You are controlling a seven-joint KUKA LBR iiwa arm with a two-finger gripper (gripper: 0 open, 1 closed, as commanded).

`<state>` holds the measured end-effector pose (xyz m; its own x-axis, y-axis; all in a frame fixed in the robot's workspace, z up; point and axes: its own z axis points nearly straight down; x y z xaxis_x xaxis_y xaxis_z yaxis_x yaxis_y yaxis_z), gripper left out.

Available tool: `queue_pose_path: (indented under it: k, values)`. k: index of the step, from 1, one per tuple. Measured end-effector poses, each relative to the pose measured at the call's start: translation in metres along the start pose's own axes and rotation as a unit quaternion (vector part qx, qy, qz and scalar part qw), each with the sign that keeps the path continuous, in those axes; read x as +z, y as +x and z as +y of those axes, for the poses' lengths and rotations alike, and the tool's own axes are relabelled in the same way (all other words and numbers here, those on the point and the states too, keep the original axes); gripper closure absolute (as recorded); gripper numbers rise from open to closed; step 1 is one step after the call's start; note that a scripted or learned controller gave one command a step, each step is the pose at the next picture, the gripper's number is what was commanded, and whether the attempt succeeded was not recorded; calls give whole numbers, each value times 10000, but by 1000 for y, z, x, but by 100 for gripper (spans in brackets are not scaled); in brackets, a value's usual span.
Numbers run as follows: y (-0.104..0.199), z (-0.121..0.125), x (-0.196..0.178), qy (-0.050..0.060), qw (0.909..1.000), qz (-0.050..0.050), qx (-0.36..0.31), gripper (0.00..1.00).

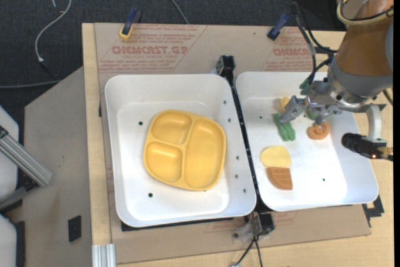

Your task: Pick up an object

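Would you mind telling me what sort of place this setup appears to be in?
Probably a robotics lab test bench: two white bins clamped onto a cardboard sheet, toy food such as a waffle, and loose cables trailing over dark carpet.

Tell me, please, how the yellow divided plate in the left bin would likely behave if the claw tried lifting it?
The yellow divided plate looks like rigid moulded plastic, so probably stiff and light. It lies flat and wide, so it should slide rather than tip. Its glossy surface may prove slippery.
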<state>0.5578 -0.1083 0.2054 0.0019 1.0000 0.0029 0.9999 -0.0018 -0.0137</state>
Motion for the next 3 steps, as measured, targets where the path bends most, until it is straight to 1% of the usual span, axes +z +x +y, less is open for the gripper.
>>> queue_pose_path:
  k: [1,2,3]
  values:
    - [0,3,-6,-60,10000,-8,-13,0]
    - [-2,-1,37,-33,10000,-2,-6,0]
    - [-6,-1,81,-33,10000,-1,-5,0]
